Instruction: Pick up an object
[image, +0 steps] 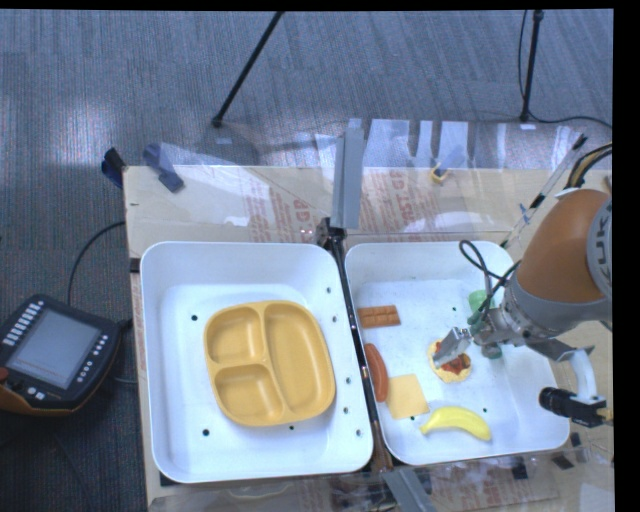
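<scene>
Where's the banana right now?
The banana lies in the right-hand bin, near its front edge, just right of the yellow cheese slice and in front of the small pizza under the claw.

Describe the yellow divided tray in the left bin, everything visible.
The yellow divided tray is a rounded-square plate that looks like matte plastic, with three compartments: two smaller ones on the left side and one larger one on the right, split by raised ridges. It lies flat and right side up on the floor of the left white bin, roughly centred and turned slightly askew to the bin walls. Its compartments hold nothing. Only the bin floor touches it.
</scene>
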